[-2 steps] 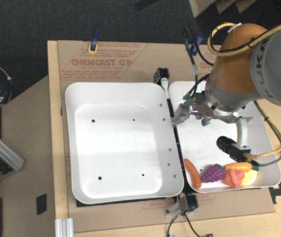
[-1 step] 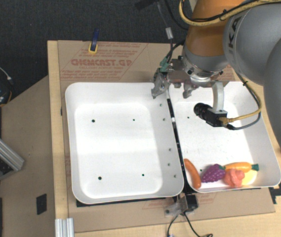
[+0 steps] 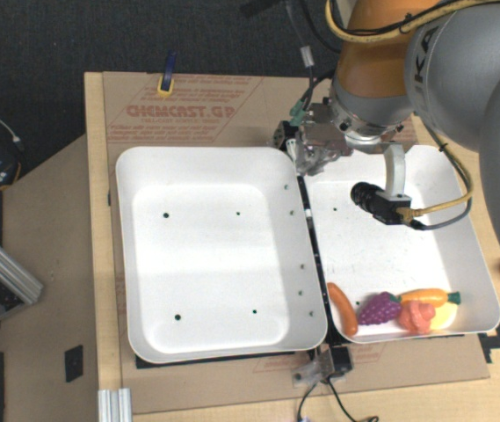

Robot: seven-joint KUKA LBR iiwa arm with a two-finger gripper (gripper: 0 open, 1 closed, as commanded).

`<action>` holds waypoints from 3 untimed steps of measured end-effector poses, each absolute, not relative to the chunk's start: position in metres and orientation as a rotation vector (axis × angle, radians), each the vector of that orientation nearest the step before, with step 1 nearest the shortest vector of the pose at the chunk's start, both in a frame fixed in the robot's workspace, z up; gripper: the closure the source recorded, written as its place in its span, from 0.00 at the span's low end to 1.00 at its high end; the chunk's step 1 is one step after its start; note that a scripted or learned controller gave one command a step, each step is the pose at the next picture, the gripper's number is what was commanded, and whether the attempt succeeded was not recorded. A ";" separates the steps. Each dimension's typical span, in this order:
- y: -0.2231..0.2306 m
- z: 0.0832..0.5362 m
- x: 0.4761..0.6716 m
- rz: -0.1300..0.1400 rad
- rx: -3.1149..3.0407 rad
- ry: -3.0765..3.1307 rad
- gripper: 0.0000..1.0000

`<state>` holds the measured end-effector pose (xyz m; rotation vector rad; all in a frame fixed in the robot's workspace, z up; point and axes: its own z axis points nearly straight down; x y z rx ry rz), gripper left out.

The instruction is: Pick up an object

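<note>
Robot arm (image 3: 408,51) poised over the two white bins, its gripper (image 3: 313,156) at the far end of the divide.

Whether the claw is open or closed cannot be told. Toy food lies along the right bin's (image 3: 460,227) near edge: a sausage (image 3: 342,309), purple grapes (image 3: 380,309), a carrot (image 3: 427,297).

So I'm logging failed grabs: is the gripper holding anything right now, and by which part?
Cannot be told: the gripper sits at the far end of the divide between the bins, its tips unclear. The toy food lies apart in the right bin.
</note>
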<state>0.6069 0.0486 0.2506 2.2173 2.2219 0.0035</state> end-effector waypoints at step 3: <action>0.173 0.409 0.579 0.028 2.205 2.227 1.00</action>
